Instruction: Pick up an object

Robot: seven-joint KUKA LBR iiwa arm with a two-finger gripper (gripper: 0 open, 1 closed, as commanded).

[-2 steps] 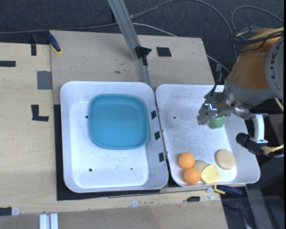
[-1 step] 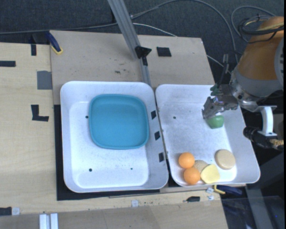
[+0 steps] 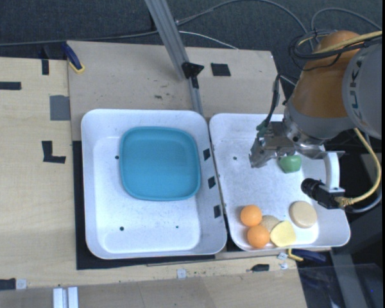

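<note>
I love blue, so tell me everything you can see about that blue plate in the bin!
The blue plate is a rounded square of smooth, plastic-looking turquoise with a slightly raised rim. It lies flat, right side up, toward the far side of the left bin. Nothing rests on it, and only the bin floor touches it.

Bench [image 3: 25, 172]: a light tan wooden surface seen from above, with several black tape marks scattered over it.
Raised board [image 3: 128, 76]: a paler tan panel lying on the bench, under both bins.
Left bin [image 3: 93, 172]: a shallow white tray with rounded corners, resting on the board.
Right bin [image 3: 234, 178]: a shallow white tray, just beside the left bin, their inner edges touching or nearly so.
Dark mat [image 3: 79, 204]: a black strip showing along the left bin's left and lower edges.
Metal pole [image 3: 173, 40]: a grey bar slanting down from the top to the board behind the bins.
</note>
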